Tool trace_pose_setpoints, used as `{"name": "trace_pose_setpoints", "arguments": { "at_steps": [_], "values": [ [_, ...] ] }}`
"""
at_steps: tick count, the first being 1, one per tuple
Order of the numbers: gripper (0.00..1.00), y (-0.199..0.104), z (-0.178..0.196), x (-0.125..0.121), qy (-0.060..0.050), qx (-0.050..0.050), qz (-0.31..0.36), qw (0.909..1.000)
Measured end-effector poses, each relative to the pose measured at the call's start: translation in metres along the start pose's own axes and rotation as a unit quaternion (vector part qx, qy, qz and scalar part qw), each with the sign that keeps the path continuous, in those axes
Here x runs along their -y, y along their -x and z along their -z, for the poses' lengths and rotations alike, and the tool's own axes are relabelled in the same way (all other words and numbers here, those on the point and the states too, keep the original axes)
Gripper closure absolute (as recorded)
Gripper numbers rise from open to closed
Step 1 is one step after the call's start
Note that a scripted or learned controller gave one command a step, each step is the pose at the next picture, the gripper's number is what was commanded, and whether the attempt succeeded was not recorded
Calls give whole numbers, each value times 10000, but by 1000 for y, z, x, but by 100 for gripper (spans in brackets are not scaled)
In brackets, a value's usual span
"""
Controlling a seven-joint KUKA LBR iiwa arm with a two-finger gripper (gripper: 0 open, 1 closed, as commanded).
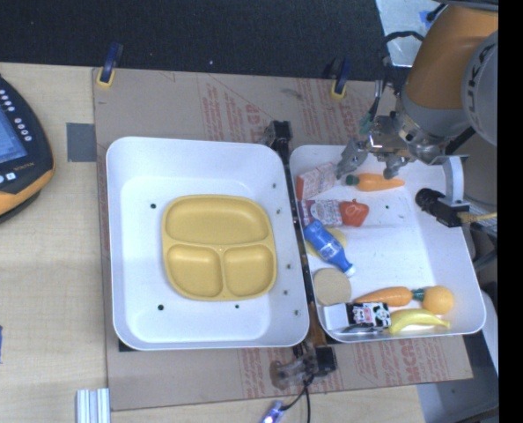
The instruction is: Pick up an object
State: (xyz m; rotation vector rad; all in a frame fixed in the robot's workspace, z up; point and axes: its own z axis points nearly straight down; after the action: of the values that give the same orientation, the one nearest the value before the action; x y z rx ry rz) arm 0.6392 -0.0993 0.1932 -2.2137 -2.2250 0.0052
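Observation:
My gripper (371,159) hangs over the back of the right bin (451,254), and its fingers look spread apart with nothing between them. A small orange carrot (382,183) lies in the bin just in front of the fingertips, close to them. Nearer the bin's left wall sit a red strawberry-like toy (357,212), a red and white packet (325,211) and a blue bottle (327,246). At the front of the bin lie a tan disc (332,285), a second carrot (383,296), an orange ball (438,300), a banana (415,323) and a small black and white box (369,314).
The left bin (134,236) holds a yellow divided tray (218,245). A handheld control pad (6,148) rests at the bench's left edge. The right bin's floor is bare in the middle right (411,245).

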Motion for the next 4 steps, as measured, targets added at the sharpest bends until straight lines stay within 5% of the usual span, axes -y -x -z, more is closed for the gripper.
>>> {"name": "trace_pose_setpoints", "arguments": {
  "at_steps": [1, 2, 3, 4],
  "values": [
    [0, 54, -99, -8, -18, 10, 0, 10000],
    [0, 40, -101, 25, 4, 12, -6, 10000],
    [100, 41, -91, 25, -4, 17, 2, 10000],
    [0, 41, -91, 25, -7, 21, 7, 10000]
  ]
}}
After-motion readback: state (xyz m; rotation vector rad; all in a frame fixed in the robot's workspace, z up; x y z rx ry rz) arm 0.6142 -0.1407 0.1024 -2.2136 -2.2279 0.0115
